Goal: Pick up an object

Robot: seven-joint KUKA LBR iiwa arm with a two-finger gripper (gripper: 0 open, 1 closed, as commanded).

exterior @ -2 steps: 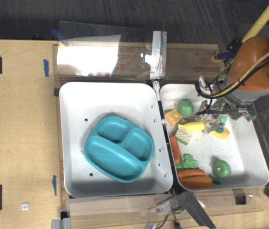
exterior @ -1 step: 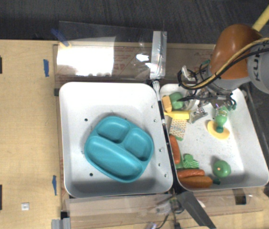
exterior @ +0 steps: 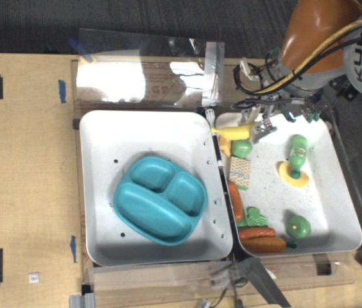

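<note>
Nearest to the camera, at the low edge of the view, some grey metal struts [exterior: 258, 287] cross under the front rims of the two bins. Just behind them, in the front of the right bin [exterior: 335, 191], lie a red-brown sausage [exterior: 261, 239], a green leafy toy [exterior: 255, 217] and a small green round fruit [exterior: 298, 226]. A thin orange carrot-like piece [exterior: 235, 201] lies along the left wall of this bin, and further back is a beige patterned block [exterior: 239, 171], a green piece [exterior: 241, 149] and a yellow banana [exterior: 233, 133] at the far left corner. A green bottle-like toy [exterior: 297, 151] leans over a yellow disc [exterior: 295, 175] in the middle of the bin.

The left bin [exterior: 104, 140] holds a teal plate with three compartments [exterior: 160, 199], turned at a slant.

Both bins sit on a light wooden bench [exterior: 24, 172] with black marks and bits of blue tape. Behind the left bin stands a clear plastic sheet [exterior: 142, 76] with silver tape. Past the bench the floor is dark carpet [exterior: 168, 5].

I come in from the right; my gripper [exterior: 262, 122] hangs over the far left corner of the right bin, near the banana. Cables hide my jaws, so I cannot tell if they are wide or narrow, and nothing can be seen held between them.
</note>
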